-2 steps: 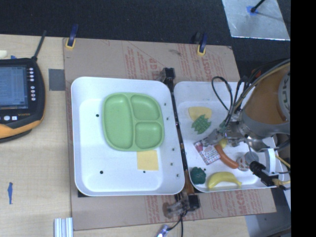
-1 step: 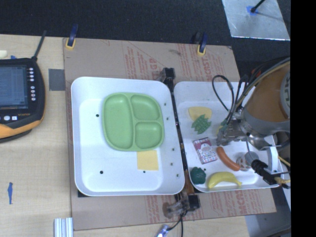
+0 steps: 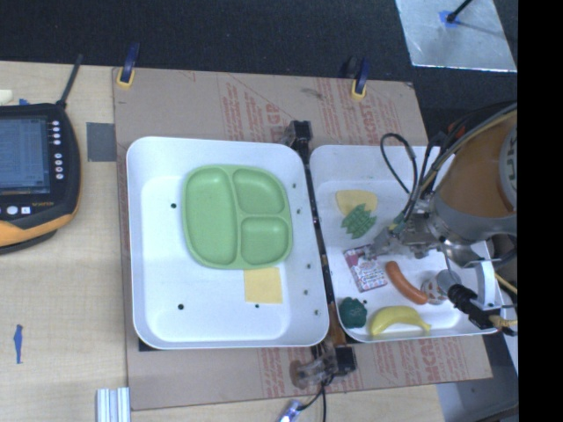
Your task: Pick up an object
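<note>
Gripper (image 3: 396,240) low in right bin (image 3: 327,236), over the pink packet (image 3: 365,271) and near the sausage (image 3: 409,283); finger spread can't be told, nothing seen held. Risks: items crowd, with leaf toy (image 3: 358,221), cheese wedge (image 3: 355,201), banana (image 3: 398,321) and broccoli (image 3: 353,311) close, so a closing grip may nudge neighbours or catch two. Cables (image 3: 406,170) hang over the bin's far side. Bin's near and left rims tight; left bin (image 3: 149,236) with green plate (image 3: 236,215) and yellow slice (image 3: 263,285) has open floor.

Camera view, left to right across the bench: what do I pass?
Teach pendant → green divided plate → yellow square → dark green toy → sausage → arm.
</note>
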`<state>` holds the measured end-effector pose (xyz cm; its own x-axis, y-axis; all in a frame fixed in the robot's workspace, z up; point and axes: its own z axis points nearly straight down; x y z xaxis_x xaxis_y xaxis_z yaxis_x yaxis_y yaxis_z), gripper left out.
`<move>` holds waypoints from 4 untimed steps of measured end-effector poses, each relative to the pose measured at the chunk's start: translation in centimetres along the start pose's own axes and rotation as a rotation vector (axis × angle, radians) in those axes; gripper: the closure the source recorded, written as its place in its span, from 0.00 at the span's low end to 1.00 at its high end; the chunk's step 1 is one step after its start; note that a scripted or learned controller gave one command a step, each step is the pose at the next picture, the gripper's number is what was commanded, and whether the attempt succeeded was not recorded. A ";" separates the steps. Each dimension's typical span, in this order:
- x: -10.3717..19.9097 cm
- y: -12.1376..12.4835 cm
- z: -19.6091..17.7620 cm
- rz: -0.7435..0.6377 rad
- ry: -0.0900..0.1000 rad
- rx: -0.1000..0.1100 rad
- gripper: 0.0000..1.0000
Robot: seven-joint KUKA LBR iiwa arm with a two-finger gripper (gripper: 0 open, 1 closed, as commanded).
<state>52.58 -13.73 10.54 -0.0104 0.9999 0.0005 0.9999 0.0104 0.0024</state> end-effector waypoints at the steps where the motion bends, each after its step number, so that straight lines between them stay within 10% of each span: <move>1: -1.3 -5.0 -3.3 0.006 0.000 0.006 0.00; 2: -1.5 -4.7 1.1 0.004 -0.002 -0.003 0.00; 3: -1.4 -4.7 0.1 -0.002 0.001 0.001 1.00; 4: 5.7 1.6 -9.2 0.006 0.001 0.004 1.00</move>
